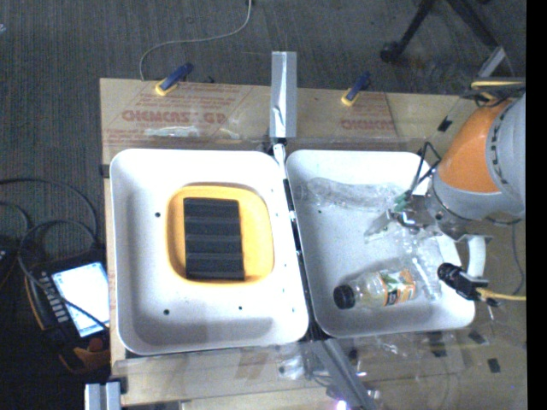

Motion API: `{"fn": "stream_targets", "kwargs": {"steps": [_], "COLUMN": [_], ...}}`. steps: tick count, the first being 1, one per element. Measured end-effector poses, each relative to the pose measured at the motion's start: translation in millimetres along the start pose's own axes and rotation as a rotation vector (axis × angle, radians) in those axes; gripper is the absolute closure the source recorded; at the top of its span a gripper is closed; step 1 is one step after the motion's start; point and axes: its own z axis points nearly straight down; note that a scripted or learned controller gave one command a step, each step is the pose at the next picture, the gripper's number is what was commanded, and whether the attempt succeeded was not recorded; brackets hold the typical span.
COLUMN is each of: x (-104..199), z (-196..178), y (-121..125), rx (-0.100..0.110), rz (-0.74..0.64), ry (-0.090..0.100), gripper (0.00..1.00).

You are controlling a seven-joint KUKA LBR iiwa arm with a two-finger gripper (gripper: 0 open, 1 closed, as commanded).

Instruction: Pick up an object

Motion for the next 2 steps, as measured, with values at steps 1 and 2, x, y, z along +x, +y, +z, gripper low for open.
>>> {"fn": "stream_targets", "kwargs": {"steps": [1, 2], "x": [-8.6, -7.4], "z": [22.1, 13.7], "y": [-45.2, -44.8], "rx": [-0.032, -0.031], "rz": [-0.005, -0.006], "ry": [-0.004, -0.002], "gripper": [0.00, 1.00]}}
